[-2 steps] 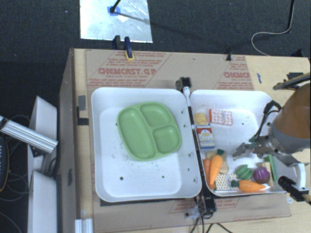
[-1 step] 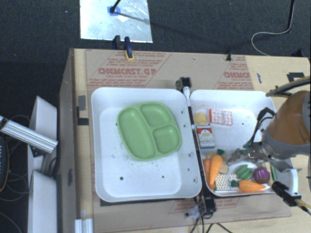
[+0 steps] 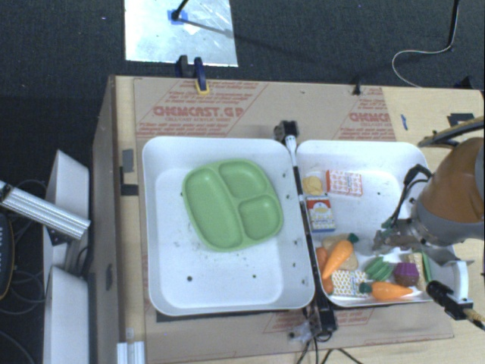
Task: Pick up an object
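Note:
The right bin (image 3: 379,158) holds several toy foods. An orange carrot (image 3: 339,256) lies near the divider, and a second carrot (image 3: 390,290) rests by the front wall. Between them are a green vegetable (image 3: 377,268), a purple piece (image 3: 408,271) and a small patterned block (image 3: 345,281). Farther back lie a red-and-white packet (image 3: 345,182), a small carton (image 3: 320,212) and a yellow round piece (image 3: 312,182). My gripper (image 3: 390,240) hangs low over the bin's right side, just behind the green vegetable and the purple piece. Nothing can be made out in its grasp.
The left bin (image 3: 170,279) carries a green divided plate (image 3: 231,203). A black clip (image 3: 288,131) sits at the back of the wall between the bins. The arm's orange band (image 3: 458,184) overhangs the right bin's right rim. Bare bin floor lies around (image 3: 375,203).

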Controlling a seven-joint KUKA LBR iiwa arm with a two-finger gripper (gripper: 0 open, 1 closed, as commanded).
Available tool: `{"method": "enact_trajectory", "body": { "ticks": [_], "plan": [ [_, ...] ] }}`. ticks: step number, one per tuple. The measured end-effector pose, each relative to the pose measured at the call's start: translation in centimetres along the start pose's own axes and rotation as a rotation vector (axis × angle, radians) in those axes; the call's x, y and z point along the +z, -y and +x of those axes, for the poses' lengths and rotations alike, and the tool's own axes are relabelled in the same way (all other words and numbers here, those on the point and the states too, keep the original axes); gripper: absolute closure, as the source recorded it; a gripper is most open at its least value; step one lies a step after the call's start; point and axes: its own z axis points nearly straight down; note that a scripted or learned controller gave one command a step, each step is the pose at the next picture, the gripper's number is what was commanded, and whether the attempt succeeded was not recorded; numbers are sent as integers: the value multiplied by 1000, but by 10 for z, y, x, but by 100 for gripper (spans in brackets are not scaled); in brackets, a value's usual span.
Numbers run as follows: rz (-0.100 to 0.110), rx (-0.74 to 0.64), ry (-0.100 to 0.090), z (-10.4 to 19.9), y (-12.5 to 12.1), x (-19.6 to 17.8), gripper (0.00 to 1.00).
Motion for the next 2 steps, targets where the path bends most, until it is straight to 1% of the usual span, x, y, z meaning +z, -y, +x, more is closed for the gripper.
{"method": "enact_trajectory", "body": {
  "ticks": [1,2],
  "plan": [
    [0,0,0,0,0,0,0],
    [-3,-1,1,0,-1,-10,100]
  ]
}}
